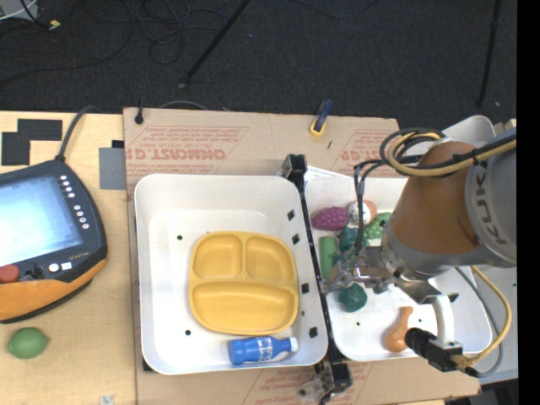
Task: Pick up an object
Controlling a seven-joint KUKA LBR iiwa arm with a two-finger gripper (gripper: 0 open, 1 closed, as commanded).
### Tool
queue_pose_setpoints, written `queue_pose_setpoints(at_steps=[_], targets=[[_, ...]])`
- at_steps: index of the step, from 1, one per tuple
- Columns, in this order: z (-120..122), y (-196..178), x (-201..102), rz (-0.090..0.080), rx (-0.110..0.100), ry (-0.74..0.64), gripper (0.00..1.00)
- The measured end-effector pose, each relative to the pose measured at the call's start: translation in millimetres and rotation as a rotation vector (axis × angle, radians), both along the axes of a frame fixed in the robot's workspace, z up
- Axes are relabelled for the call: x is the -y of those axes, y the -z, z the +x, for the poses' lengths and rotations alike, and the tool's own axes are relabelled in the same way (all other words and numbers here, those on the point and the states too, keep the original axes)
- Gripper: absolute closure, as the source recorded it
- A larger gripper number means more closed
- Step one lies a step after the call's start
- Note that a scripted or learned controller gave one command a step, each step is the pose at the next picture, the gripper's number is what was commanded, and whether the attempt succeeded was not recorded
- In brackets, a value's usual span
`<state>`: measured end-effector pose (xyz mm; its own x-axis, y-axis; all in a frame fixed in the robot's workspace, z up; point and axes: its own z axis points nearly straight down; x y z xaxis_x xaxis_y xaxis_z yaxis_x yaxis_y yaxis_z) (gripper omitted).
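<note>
I've got the gripper [353, 270] low in the right bin [371, 344], among toys — nothing lifted yet. Can't tell the jaw state; the green toy [352, 298] sits just below.

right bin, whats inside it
In the right bin: a purple toy, green pieces, an orange piece. The arm hangs over it and covers whatever lies beneath.

Two shallow white bins side by side on the desk, yellow compartmented plastic tray [245, 281] in the left bin [160, 226], blue plastic bottle [261, 349] lying before it by the front wall, purple plastic grape bunch [330, 218], dark green rounded toy [352, 298] and orange curved toy [398, 331] in the right bin [371, 351], grey handheld control pendant [42, 239] at the desk's left edge, small green ball [28, 342] before it.
</note>
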<state>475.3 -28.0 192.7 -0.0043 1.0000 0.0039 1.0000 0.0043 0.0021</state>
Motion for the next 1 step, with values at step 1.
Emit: queue_pose_setpoints(at_steps=[1], targets=[[1.3,-66.2,-31.9,-0.002,0.001,0.0,0.0]])
